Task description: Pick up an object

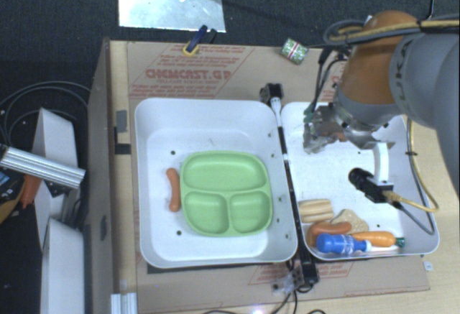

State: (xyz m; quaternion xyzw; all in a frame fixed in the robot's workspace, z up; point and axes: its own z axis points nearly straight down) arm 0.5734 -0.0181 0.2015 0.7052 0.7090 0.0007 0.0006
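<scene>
My gripper (316, 136) hangs over the upper left part of the right bin (424, 230), under the grey arm with its orange band (374, 57). It is well apart from the toys piled at that bin's front: a tan bun (315, 209), a brown bread piece (348, 223), a blue bottle (336, 243) and an orange carrot (375, 238). In the left bin (154, 126) a small sausage (172, 189) lies beside a green divided plate (225, 192). Nothing shows under the gripper.
A black divider (286, 162) runs between the two bins. A black connector with a yellow cable (368, 185) hangs over the right bin. A green can (293, 50) and a yellow-blue clip (195, 41) lie on the cardboard behind the bins.
</scene>
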